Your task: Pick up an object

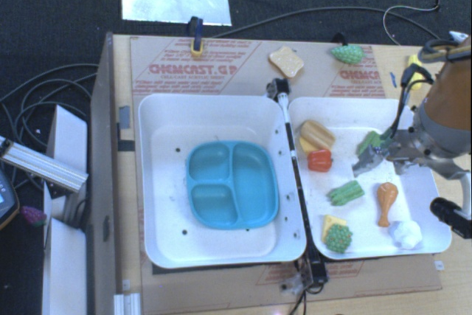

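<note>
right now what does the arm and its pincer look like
The grey, rounded arm carries a broad orange band above the wrist. A yellow-and-black cable loops over its top and a thin dark cable runs down alongside it. Its small metallic-grey pincer ends in slim fingers.

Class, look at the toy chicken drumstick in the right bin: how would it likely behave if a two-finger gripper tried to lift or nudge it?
The drumstick looks like moulded plastic, so probably stiff and light. Its rounded, tapering shape may slip between fingers, and it could roll or pivot if pushed.

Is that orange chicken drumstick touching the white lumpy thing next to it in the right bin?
Cannot tell. In the camera view the drumstick's lower end comes right up to the white object, but no clear gap or contact shows between them.
</note>
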### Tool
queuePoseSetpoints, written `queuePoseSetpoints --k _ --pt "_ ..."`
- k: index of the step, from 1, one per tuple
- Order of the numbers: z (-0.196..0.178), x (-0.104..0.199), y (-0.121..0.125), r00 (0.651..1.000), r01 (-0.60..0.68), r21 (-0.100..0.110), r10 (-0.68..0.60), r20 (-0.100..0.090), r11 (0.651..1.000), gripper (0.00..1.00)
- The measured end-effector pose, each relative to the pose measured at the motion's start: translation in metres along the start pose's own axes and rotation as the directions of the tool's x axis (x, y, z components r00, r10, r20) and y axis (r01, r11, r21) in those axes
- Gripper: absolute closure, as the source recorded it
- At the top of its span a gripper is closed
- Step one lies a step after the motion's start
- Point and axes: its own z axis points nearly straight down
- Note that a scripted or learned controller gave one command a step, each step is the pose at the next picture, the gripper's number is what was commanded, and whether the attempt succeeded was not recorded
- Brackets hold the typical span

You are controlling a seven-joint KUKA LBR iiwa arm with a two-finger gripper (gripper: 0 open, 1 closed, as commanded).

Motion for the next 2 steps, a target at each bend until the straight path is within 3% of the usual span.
queuePoseSetpoints --k 1,2 --pt "0.147 0.0 -0.011 1.0 -0.003 0.004 0.003 -0.001 1.0 0.0" --pt "0.16 0.017 0.049 1.0 0.0 0.0 0.0 -0.001 1.0 0.0"
